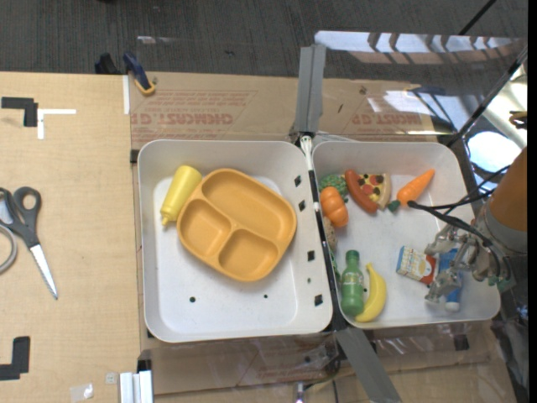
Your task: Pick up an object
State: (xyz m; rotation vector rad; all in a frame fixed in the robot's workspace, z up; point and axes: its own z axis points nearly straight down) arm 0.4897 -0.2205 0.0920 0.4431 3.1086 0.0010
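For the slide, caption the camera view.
Hand low in the right bin beside a small carton; yellow divided plate in the left bin.

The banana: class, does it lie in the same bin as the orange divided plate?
No, the banana lies in the right bin beside the green bottle, while the orange divided plate sits in the left bin.

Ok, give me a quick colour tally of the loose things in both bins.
Yellow: 3, bottle, divided tray, banana
Orange: 2, carrot, small orange piece
Green: 1, bottle
Mixed colours: 2, pizza slice, small carton
Total: 8
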